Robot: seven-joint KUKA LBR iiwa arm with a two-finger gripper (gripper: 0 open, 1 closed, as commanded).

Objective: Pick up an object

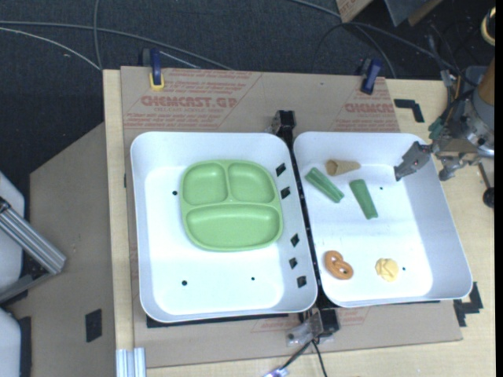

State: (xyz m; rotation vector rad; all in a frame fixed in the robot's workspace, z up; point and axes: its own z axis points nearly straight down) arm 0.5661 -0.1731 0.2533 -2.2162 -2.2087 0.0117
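Down at the front of the right bin (448, 234) sit a pretzel (339, 265) and a small yellow piece (387, 269), well apart from each other; further back lie two green sticks (324, 184) (363, 198) side by side at a slant, and a little tan cone (342, 166) just behind them. Over in the left bin (157, 234) there's a green divided plate (231, 205), flat and square in the middle. And the gripper (431, 160) — it hangs at the back right edge of the right bin, up by the rim, with nothing between its fingers that I can make out; whether it is spread or closed I cannot tell from this angle. So nothing picked yet, by my reckoning; any of the five small things could be the target. The risks — coming down this close to the bin wall could mean catching the rim; the green sticks lie low and flat, so a slightly off-centre descent may just push one along the smooth white floor; the cone looks likely to roll away from a pinch.
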